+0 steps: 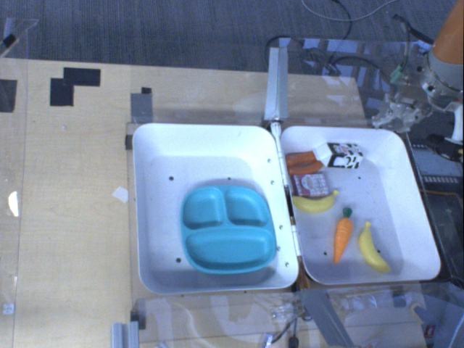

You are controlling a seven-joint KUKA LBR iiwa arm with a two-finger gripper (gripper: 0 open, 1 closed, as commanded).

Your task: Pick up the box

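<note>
Nearest you, at the bottom of the frame, the right white bin [424,216] holds a yellow plastic banana [373,249] at lower right and an orange toy carrot with a green top [341,238] just beside it. In the left white bin [156,194] a blue three-compartment plastic tray [228,227] lies alone. Moving up the right bin, a second yellow banana [315,203] lies touching the lower edge of a small pink-and-white packet [313,185], and above that sits an orange-brown wrapped item [303,162].

Your target, the small black-and-white patterned box [344,155], lies at the top of the right bin, just beside the orange-brown item and close to the far wall. You should expect it to be light, stiff cardboard that could crush or slide under a hard pinch; take it across its narrower sides, away from the neighbour on its left.

Farthest, at the upper right of the frame, the end effector [397,114] hangs above the surface outside the bin's far corner, well apart from the box. It is blurred and partly cut off among cables, so you cannot tell its state.
</note>
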